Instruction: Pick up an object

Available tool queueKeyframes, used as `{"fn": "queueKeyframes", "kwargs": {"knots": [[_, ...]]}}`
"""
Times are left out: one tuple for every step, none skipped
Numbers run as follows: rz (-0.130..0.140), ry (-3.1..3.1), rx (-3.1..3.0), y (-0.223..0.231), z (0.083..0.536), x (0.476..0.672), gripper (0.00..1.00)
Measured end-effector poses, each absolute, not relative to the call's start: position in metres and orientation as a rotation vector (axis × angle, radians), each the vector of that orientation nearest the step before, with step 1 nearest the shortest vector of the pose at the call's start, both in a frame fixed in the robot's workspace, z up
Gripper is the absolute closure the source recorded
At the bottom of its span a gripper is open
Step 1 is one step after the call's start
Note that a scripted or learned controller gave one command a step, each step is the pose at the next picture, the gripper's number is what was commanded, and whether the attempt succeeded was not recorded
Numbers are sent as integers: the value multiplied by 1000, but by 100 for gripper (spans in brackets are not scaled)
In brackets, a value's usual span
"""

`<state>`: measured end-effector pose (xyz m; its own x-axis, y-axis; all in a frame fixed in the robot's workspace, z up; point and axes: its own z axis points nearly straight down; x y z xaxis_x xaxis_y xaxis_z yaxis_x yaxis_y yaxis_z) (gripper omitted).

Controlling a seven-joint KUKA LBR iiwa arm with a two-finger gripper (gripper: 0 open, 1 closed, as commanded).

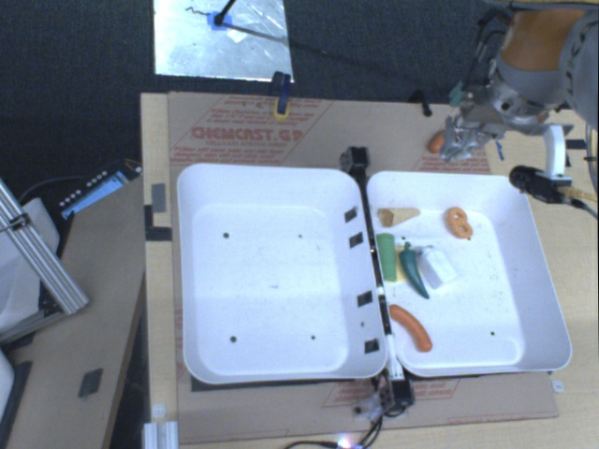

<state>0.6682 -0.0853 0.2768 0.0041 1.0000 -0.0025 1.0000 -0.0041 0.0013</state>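
Note:
My gripper (pixel 459 148) hangs high above the cardboard just beyond the far edge of the right bin (pixel 524 279). A small orange thing (pixel 436 143) shows right at its left side; whether it is gripped or lies behind is unclear. Inside the right bin lie a tan wedge (pixel 398 216), an orange ring-shaped piece (pixel 458 222), a green cylinder (pixel 385 255), a dark green pepper (pixel 413 271), a white block (pixel 436 269) and an orange-red sausage shape (pixel 411 327).
The left bin (pixel 271 269) sits beside the right one, joined by black clips (pixel 356 241). A black device (pixel 538 182) juts over the right bin's far right corner. A foil sheet (pixel 223 26) and a blue-yellow clamp (pixel 280 96) lie at the back.

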Motion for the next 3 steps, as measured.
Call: {"fn": "queueKeyframes", "kwargs": {"knots": [[-2,2216,2224,-142,247,668,100],[-1,2222,2220,-147,209,668,100],[3,2225,2214,-132,218,669,100]]}}
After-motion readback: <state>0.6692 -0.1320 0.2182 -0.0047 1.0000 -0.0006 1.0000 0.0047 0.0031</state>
